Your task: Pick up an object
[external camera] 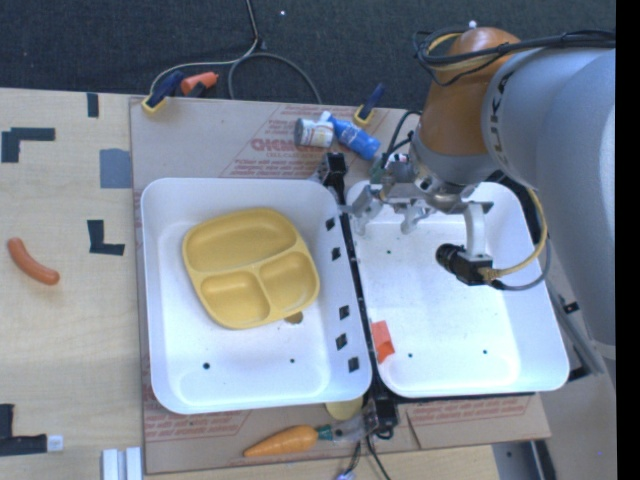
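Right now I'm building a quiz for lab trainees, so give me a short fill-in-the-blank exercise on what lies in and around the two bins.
1. The yellow divided tray lies in the ____ bin.
2. The gripper hangs over the ____ bin.
3. The toy carrot lies on the bench below the bins, and its colour is ____.
4. The yellow tray has ____ compartments.

Missing words: left; right; orange; three

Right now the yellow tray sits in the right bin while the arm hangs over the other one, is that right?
Not quite. The yellow tray sits in the left bin, not the right one, as the camera view shows. The arm hangs over the other one, the right bin, near its back edge.
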You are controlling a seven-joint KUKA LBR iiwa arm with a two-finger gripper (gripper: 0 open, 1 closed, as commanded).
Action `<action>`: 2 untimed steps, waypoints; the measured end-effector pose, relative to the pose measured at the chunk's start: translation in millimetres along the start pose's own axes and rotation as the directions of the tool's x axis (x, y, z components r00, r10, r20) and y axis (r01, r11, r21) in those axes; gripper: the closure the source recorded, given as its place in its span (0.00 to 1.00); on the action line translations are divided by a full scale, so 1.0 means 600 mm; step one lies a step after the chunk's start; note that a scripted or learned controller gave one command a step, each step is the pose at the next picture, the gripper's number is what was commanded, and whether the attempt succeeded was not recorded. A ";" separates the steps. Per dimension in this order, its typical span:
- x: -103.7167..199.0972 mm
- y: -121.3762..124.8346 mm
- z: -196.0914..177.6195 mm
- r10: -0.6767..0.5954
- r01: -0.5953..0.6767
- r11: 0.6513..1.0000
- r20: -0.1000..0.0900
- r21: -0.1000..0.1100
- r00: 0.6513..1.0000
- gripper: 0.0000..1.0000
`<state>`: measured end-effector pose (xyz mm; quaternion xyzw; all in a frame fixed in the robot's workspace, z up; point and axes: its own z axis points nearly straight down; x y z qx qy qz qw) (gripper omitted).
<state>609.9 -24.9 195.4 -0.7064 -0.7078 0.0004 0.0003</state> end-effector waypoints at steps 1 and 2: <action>-0.094 0.100 0.020 0.004 -0.003 1.000 0.003 -0.003 1.000 0.00; -0.009 0.043 0.012 -0.002 0.002 1.000 -0.001 0.002 1.000 0.00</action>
